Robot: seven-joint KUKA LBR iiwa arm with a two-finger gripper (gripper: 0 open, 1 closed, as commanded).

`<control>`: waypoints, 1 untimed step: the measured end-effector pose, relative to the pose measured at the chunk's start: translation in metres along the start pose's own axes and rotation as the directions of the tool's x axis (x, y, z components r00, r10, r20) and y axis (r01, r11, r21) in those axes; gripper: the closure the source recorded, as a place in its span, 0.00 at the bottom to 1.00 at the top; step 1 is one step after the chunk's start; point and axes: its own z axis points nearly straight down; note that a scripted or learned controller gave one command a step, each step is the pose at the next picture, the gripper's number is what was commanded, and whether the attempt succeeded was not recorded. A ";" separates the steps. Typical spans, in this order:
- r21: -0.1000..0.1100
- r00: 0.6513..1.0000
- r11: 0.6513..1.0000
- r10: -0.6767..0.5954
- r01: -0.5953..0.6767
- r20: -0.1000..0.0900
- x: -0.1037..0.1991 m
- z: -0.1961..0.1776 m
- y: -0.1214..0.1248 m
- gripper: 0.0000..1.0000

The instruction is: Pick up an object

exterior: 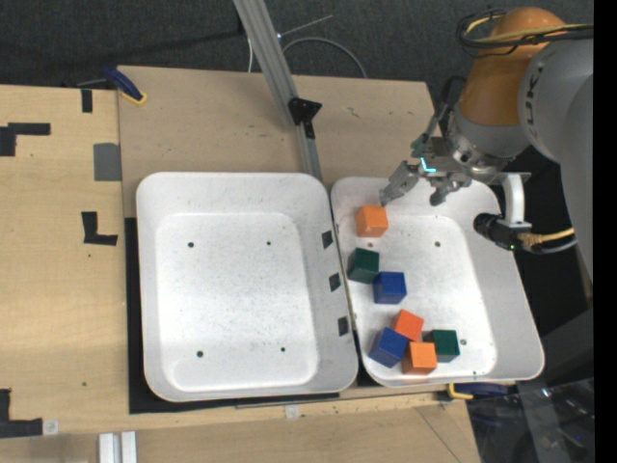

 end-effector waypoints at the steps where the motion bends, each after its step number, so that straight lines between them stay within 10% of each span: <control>1: -0.005 1.000 1.000 -0.001 0.001 0.001 0.000 -0.003 0.001 0.00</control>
